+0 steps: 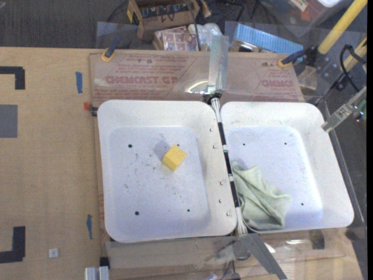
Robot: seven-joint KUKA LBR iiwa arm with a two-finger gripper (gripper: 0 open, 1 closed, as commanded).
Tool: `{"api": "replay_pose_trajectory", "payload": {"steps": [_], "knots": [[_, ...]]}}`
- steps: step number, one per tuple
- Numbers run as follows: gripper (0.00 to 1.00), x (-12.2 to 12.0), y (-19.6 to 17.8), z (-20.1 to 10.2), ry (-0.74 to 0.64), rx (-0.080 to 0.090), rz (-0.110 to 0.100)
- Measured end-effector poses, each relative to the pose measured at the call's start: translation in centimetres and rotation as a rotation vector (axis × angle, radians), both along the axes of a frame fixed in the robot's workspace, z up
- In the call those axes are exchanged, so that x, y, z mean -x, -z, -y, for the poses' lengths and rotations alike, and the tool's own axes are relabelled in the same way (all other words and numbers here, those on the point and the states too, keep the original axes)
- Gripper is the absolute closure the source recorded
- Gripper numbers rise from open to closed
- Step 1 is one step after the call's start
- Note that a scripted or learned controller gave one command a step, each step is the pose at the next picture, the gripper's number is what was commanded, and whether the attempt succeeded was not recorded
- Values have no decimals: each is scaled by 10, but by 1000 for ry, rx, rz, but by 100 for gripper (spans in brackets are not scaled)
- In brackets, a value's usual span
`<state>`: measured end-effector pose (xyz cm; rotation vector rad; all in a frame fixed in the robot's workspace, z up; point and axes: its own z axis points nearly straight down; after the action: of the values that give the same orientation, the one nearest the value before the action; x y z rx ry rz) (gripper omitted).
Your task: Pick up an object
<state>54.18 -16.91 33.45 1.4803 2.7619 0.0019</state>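
A small yellow block (174,157) lies in the left bin (116,118), a little above its middle. A crumpled pale green cloth (260,196) rests in the right bin (315,156), against its near left wall. At the right edge a slim grey metal part, which looks like the gripper (345,114), pokes in over the right bin's far right corner. It is well away from both the block and the cloth, and nothing is seen held in it.
A divider strip with white cables (224,156) runs between the two bins. A brown cardboard sheet (151,77) lies behind the bins, with clamps and clutter beyond it. The wooden bench (41,156) stretches to the left.
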Motion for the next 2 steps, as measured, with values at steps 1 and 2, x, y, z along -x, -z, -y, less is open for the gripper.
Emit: {"api": "replay_pose_trajectory", "payload": {"steps": [1, 2], "knots": [[100, 15, -23, 55, -448, 5, 1], [100, 22, -44, 41, -794, 8, 1]]}}
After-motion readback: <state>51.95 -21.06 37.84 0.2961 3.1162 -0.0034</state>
